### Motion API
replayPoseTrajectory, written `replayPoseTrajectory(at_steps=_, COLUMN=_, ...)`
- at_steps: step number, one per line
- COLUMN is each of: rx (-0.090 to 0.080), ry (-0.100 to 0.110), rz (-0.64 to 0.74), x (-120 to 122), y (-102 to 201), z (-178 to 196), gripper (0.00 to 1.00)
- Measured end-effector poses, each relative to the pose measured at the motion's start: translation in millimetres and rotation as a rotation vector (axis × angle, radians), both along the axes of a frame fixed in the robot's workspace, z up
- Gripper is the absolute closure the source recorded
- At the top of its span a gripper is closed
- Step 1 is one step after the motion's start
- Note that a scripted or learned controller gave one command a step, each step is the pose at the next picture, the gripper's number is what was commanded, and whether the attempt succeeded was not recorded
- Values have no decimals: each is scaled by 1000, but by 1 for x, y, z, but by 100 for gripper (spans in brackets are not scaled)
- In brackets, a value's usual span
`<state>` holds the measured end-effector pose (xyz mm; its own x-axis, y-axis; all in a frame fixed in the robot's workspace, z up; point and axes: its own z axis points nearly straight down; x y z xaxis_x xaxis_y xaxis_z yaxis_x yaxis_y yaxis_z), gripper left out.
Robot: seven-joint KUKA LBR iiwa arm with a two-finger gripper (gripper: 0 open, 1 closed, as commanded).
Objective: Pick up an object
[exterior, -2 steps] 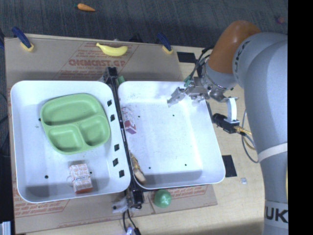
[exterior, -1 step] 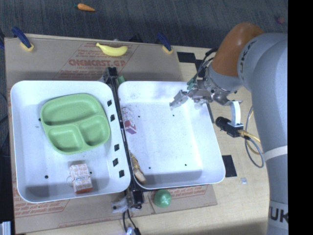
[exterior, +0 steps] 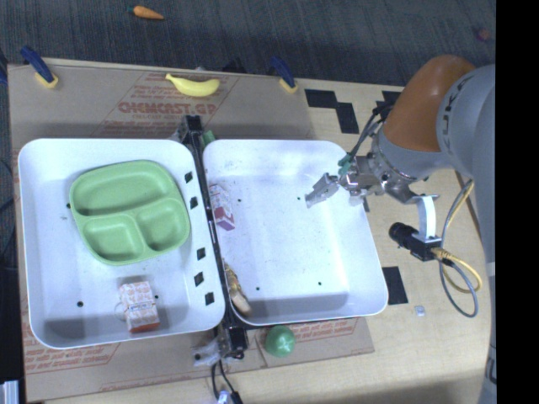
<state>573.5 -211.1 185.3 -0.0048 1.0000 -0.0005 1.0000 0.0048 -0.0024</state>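
Note:
My gripper hangs over the right bin, near its upper right corner, with nothing visibly held. A small red and white packet lies against that bin's left wall. A tan object rests in its lower left corner. In the left bin, a green divided tray fills the upper part. A small red and white box sits below the tray.
A yellow banana lies on the cardboard behind the bins. A green ball sits on the bench just in front of the right bin. Blue clamps hold the cardboard's back edge. Cables trail at the right.

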Motion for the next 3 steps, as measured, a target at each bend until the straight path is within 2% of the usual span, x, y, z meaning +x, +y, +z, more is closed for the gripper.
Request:
replayPoseTrajectory(at_steps=1, rx=0, ry=-2, rz=-3, x=-13, y=0, z=49, gripper=0)
replayPoseTrajectory(at_steps=2, rx=1, ry=-1, rz=-2, x=-13, y=0, z=49, gripper=0)
replayPoseTrajectory(at_steps=3, rx=0, ry=-1, rz=2, x=16, y=1, z=-93, gripper=0)
